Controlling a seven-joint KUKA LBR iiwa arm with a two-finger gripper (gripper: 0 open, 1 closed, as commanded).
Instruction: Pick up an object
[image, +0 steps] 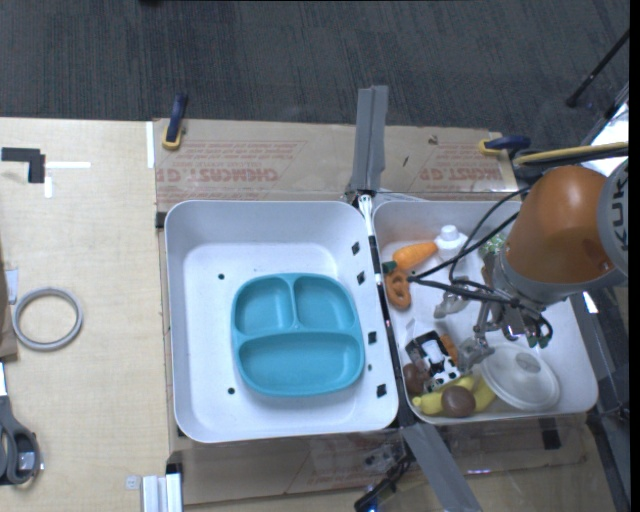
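Hovering metal end effector (497, 336) above clear domed plastic lid (520, 378).

A blue three-compartment plate (297, 335) lies in the left white bin (190, 300). On the table (80, 230) near its left edge rests a grey tape ring (44, 318), with scissors (17, 450) at the lower left corner. Two blue-handled clamps (176, 121) (506, 145) grip the cardboard sheet (260, 160) at the far edge.

From my station I see the arm (600, 215) as grey casing with a broad, rounded orange band, part of a dark letter marking on the grey. Thin black cables (470, 262) loop off it toward a small metallic end effector (492, 335).
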